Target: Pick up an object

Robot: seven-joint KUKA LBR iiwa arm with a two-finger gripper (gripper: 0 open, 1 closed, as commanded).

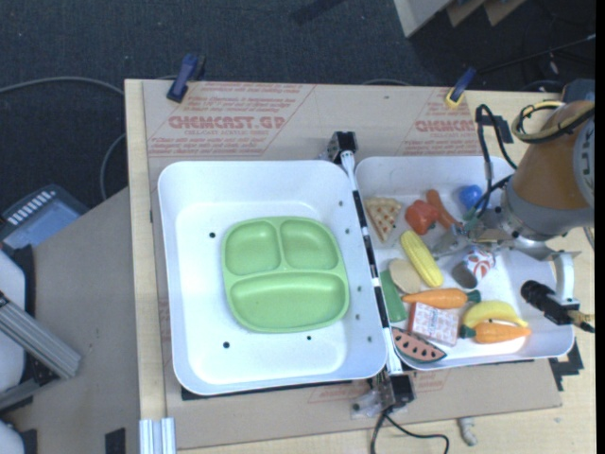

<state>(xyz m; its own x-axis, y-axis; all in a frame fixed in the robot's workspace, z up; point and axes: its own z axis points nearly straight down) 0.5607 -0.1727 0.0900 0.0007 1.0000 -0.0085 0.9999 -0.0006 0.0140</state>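
On the table (pixel 284 112), the left bin (pixel 189 253) carries a green divided plate (pixel 284 274) at its centre, lying flat with its three compartments bare. It reads as the drop-off spot, kept apart from the clutter so that whatever gets lifted has a clear landing.

The right bin (pixel 548 343) holds the pile of toy food that the task draws from, and any one of these pieces could be the pick. At about 11 o'clock in this bin lies a waffle wedge (pixel 383 218), with a red piece (pixel 422 216) just beside it and a blue ball (pixel 470 196) toward 1 o'clock. A corn cob (pixel 421 258) lies on a slant near the middle. Lower down sit a carrot (pixel 437 299), a watermelon slice (pixel 418 345) at 7 o'clock, and a banana (pixel 493 312) resting against an orange piece (pixel 501 330) at 5 o'clock. They crowd and touch, likely because they were tipped in loose.

The arm (pixel 553 173) reaches in from 3 o'clock, and the hand (pixel 477 244) hangs low over the bin's middle, near a red and white piece (pixel 481 265). I cannot tell how the hand is set, since the wrist and clutter blur it.
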